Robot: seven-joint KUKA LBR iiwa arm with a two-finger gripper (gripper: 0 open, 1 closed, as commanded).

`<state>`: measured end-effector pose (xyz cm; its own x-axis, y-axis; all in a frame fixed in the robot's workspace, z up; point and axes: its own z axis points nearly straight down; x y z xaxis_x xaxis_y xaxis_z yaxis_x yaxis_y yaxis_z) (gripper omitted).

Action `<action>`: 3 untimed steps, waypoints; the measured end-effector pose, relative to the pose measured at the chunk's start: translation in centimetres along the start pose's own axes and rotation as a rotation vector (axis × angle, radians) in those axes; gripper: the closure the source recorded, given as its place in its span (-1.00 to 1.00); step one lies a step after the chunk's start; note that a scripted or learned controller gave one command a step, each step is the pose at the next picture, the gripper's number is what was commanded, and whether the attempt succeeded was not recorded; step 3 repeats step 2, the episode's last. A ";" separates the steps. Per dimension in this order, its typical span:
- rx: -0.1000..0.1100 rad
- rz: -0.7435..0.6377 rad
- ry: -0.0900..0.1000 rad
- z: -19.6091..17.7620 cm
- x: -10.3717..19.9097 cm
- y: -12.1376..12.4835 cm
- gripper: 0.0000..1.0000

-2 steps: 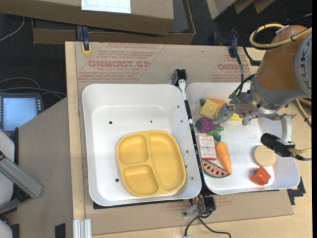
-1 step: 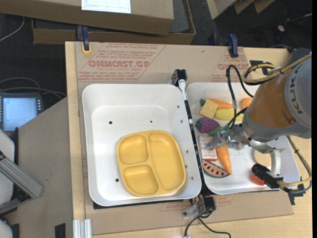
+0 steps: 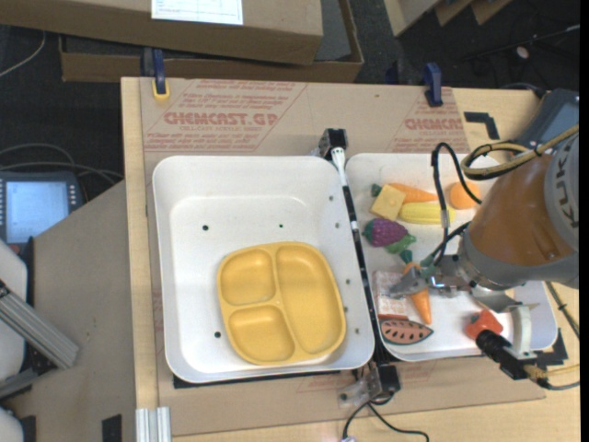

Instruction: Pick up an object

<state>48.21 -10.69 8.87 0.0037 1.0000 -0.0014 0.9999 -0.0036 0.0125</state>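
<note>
Nearest the camera, the grey arm with its orange band (image 3: pixel 520 224) reaches over the right bin (image 3: pixel 543 334), and that bin serves as the landmark for everything else. Its gripper (image 3: pixel 416 284) hangs low over the bin's left-centre, among the toy food. How far the fingers stand apart cannot be told from this slant; metal parts and toys overlap there, and nothing can be seen clamped between them.

Candidates for the pick lie all round it. An orange carrot (image 3: pixel 421 305) sits just under and beside the gripper, perhaps touching it. A watermelon slice (image 3: pixel 405 331) lies at the bin's near left corner. A purple bunch of grapes (image 3: pixel 387 234) sits toward the left wall, and past it, at the far end, a yellow cheese wedge (image 3: pixel 389 201), a corn cob (image 3: pixel 421 213) and an orange fruit (image 3: pixel 460 195). To the left of the right bin stands the left bin (image 3: pixel 184 201), bearing a yellow divided tray (image 3: pixel 281 300). Both rest on the tabletop (image 3: pixel 230 118).

The step in hand looks like the descent onto a grasp, most likely of the carrot. Next, the fingers would need to close squarely across the carrot's narrow body, then lift straight up clear of the neighbouring slice.
</note>
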 end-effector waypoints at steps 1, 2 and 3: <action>-0.002 -0.003 0.002 -1.1 0.1 0.2 1.00; -0.002 -0.014 0.002 -10.1 7.7 7.6 1.00; -0.002 -0.014 0.002 -10.1 7.7 7.6 1.00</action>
